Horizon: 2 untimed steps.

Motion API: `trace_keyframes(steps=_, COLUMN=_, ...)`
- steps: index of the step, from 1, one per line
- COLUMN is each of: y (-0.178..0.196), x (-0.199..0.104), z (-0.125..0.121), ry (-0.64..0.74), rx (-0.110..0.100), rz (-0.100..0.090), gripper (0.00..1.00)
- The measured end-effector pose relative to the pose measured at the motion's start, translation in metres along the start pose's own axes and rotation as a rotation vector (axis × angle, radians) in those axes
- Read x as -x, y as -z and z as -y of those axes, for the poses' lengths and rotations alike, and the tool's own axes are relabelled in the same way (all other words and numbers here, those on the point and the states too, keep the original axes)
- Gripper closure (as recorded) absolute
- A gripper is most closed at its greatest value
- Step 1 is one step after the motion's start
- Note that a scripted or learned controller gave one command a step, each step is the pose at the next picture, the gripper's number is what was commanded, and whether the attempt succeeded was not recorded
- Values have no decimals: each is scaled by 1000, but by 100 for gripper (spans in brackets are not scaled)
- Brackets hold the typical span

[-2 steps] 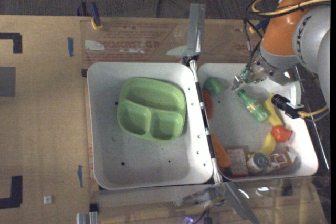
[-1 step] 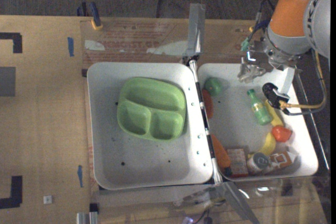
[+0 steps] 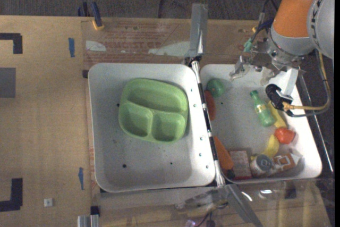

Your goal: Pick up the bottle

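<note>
The bottle (image 3: pixel 261 109) is small, green and translucent with a green cap. It lies on the floor of the right bin (image 3: pixel 239 125), toward the bin's right side, cap pointing to the back. My gripper (image 3: pixel 258 68) hangs over the back edge of that bin, just above and behind the bottle, under the orange band of the arm. Nothing is visibly held in it. A black cable end (image 3: pixel 274 93) from the wrist hangs close to the bottle's right.
In the right bin lie a green ball (image 3: pixel 215 86), a red piece (image 3: pixel 210 104), an orange carrot (image 3: pixel 223 152), a yellow banana (image 3: pixel 273 143), a red cup (image 3: pixel 285 135), a small box (image 3: pixel 240 163) and a can (image 3: pixel 263 164). The left bin (image 3: pixel 106 157) holds a green divided plate (image 3: pixel 154 110).
</note>
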<state>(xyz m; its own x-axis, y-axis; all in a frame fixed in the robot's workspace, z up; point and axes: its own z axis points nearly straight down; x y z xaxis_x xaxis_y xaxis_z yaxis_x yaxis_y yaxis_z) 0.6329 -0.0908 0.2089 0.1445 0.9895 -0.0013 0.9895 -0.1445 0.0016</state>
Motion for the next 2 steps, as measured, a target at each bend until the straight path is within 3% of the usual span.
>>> trace_keyframes(steps=1, y=-121, x=62, z=-15, ry=8, rx=4, rz=0, gripper=0)
trace_keyframes(steps=2, y=-120, x=89, z=24, ry=-184, rx=4, rz=-5, gripper=0)
